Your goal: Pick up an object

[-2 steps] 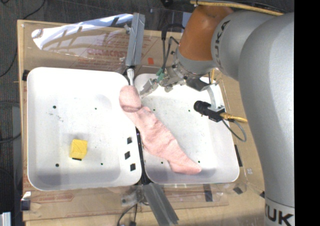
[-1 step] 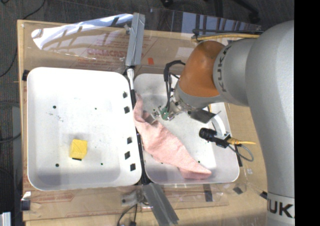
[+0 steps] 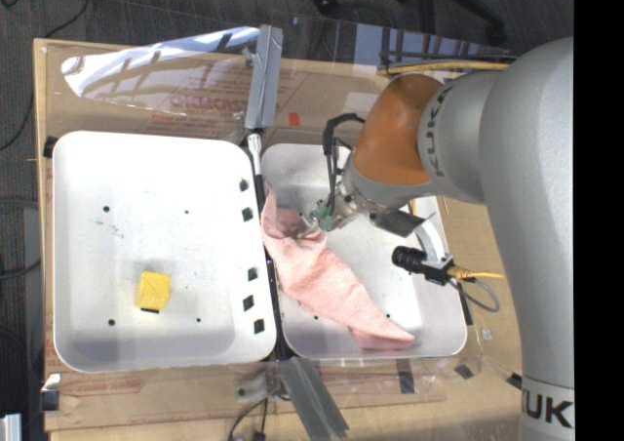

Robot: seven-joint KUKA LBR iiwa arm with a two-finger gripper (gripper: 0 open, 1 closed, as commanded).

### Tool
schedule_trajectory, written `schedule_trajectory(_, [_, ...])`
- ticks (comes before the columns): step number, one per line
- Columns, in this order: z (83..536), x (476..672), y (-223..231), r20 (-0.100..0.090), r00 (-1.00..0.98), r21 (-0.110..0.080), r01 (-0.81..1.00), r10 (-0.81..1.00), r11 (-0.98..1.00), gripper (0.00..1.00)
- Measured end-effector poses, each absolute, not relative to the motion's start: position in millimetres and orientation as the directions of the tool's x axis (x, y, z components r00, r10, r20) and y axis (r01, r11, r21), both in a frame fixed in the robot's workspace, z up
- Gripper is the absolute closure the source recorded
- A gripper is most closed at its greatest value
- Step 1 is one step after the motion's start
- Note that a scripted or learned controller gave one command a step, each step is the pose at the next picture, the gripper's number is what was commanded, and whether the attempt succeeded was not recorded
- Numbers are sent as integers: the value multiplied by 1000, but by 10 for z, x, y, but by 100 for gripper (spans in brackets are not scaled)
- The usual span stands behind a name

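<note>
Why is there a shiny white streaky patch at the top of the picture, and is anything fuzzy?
In the camera view, the streaky patch is light glaring off a clear plastic sheet behind the left bin; the yellow block casts a small soft shadow; the gripper over the pink cloth looks a bit fuzzy, so its fingers are hard to make out.

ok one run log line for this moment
arm: over right bin | gripper: down at pink cloth, grasp unclear | yellow block: left bin, untouched
</note>
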State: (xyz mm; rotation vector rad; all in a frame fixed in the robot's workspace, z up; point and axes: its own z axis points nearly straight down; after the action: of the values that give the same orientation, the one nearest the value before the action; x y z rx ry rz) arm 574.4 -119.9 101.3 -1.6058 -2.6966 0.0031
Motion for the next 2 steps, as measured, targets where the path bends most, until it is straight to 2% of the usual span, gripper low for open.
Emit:
schedule_trajectory(1, [1925, 5628, -747, 0, -567, 0, 823, 823, 567, 100])
schedule_trajectory(2, [2020, 5634, -751, 0, -570, -2, 822, 822, 570, 100])
